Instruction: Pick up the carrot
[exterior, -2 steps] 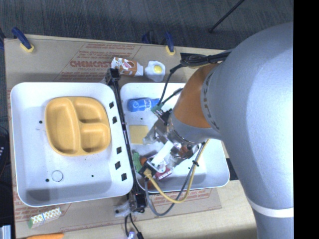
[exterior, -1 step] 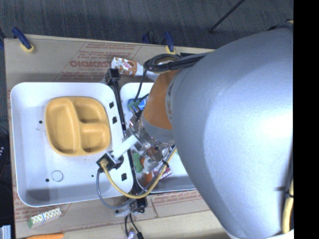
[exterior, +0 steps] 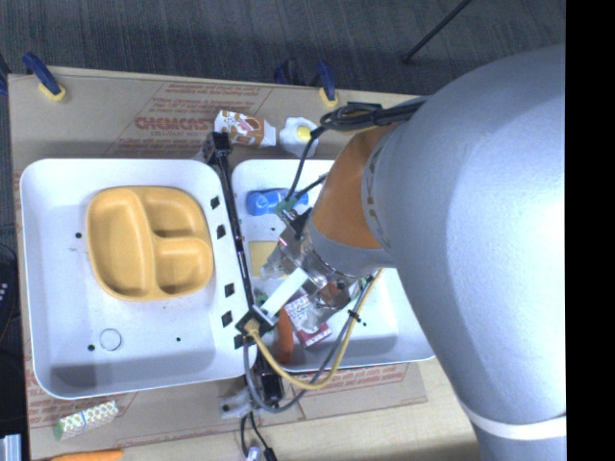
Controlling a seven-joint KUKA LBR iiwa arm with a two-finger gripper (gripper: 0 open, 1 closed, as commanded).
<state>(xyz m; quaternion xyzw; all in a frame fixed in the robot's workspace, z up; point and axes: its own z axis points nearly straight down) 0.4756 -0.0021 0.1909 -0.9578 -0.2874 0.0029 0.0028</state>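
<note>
the arm is extended from the right over the right bin, and most of that bin is covered by it. the gripper is located low in the right bin, near the bin's left wall and front edge. whether the gripper is open or closed cannot be told, since its tip is masked by cables and by its own body.

the carrot is seen as a short orange piece lying in the right bin, just below the gripper and close to the front left corner. contact between the carrot and the gripper cannot be confirmed. a red and white packet lies just beside the carrot on its right. a blue object lies further back in the same bin.

a yellow divided tray is placed in the left bin.
</note>
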